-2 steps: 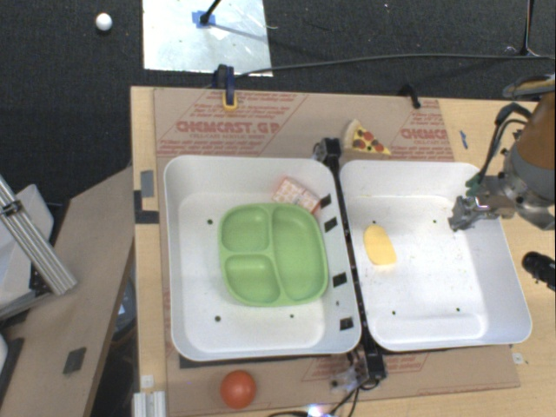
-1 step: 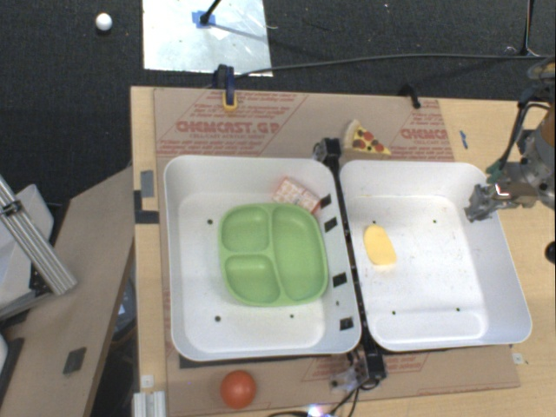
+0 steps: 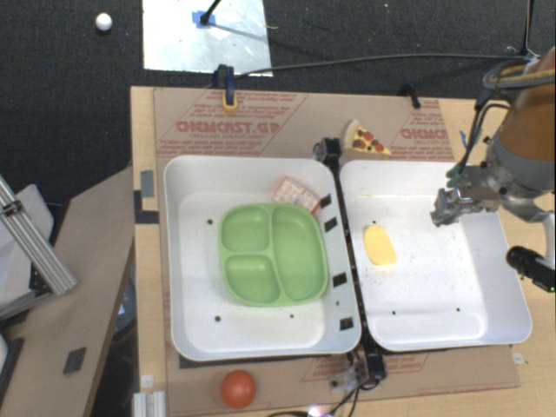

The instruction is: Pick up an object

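Observation:
A yellow oblong object (image 3: 379, 245) lies on the floor of the right bin (image 3: 486, 320), near its left wall. My gripper (image 3: 446, 210) hangs over the same bin, to the right of the yellow object and apart from it, with nothing visibly held. In the left bin (image 3: 187, 233) sits a green divided plate (image 3: 272, 254), with a pink patterned item (image 3: 298, 194) just behind it. A pizza-slice toy (image 3: 366, 139) rests on the bench behind the bins.
An orange ball (image 3: 237, 388) lies on the bench in front of the left bin. A small white ball (image 3: 103, 22) sits on the dark floor at far left. Black clips join the bins along their shared wall (image 3: 340, 250). Cables run behind the arm.

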Robot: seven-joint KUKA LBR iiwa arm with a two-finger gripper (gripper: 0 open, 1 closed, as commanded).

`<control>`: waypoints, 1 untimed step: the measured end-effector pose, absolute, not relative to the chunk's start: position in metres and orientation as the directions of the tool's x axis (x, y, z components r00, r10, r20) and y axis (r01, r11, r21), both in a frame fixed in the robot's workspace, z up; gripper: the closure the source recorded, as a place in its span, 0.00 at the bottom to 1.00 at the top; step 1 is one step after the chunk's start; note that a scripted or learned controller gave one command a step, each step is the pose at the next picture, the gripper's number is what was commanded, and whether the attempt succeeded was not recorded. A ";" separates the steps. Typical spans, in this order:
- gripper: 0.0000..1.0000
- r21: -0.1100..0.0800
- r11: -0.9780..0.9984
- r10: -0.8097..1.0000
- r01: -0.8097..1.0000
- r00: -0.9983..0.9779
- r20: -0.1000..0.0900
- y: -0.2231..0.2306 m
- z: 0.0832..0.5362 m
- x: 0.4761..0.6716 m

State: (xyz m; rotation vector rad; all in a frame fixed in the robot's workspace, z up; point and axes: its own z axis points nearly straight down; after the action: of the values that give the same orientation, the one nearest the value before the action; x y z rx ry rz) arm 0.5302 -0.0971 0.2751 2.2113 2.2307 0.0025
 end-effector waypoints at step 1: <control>1.00 0.001 0.008 1.000 1.000 -0.008 0.001 -0.048 0.264 0.523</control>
State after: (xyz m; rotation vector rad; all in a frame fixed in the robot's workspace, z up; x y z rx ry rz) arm 0.5231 -0.0480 0.2637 2.2124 2.2303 0.0023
